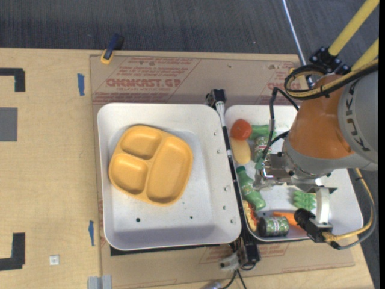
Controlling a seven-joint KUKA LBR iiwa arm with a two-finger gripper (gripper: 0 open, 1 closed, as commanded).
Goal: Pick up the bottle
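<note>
Dark carpet beyond cardboard-topped bench (48, 179) | yellow tray (150, 163) in left bin (114, 221) | jaws' state: cannot tell

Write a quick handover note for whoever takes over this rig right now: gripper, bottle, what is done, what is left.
Gripper: low in the right bin, over the clutter; whether it holds anything cannot be told.
Green bottle: lying along that bin's left wall, just below the gripper, near a can.
Left bin: holds a yellow divided tray.
Done: arm is in the bin.
Left: grasp not confirmed; lift the bottle.
</note>
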